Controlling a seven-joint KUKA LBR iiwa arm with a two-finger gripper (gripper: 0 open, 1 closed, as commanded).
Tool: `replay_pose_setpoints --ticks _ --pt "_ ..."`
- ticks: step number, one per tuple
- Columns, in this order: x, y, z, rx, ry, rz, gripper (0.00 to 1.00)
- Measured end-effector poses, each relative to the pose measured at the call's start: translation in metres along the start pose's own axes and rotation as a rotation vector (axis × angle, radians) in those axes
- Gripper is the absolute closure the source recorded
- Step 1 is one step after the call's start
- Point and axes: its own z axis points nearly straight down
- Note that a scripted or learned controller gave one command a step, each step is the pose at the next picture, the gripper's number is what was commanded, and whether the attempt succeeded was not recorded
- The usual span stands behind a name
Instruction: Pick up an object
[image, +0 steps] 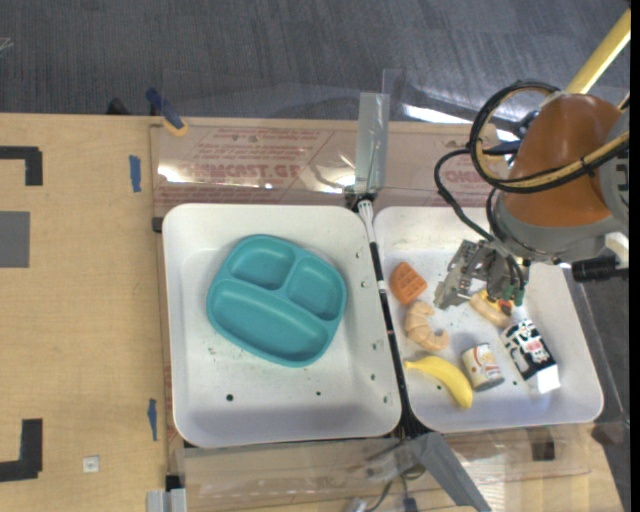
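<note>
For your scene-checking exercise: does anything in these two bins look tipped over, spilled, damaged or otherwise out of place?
Little stands out. In the right bin, the small can and the black-and-white carton lie on their sides rather than upright. The teal divided plate sits askew in the left bin. No spill or damage shows.

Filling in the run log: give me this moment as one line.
gripper: low in right bin, above toy food | grasp: unconfirmed | banana: lying in bin | left bin: teal plate

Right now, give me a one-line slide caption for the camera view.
End effector low in the right bin among toy foods; teal divided plate lies in the left bin.
</note>
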Motion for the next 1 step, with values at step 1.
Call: replay_pose_setpoints --ticks 1 --pt "0.0343 0.0325 -0.0541 -0.003 0.001 -0.954 1.0"
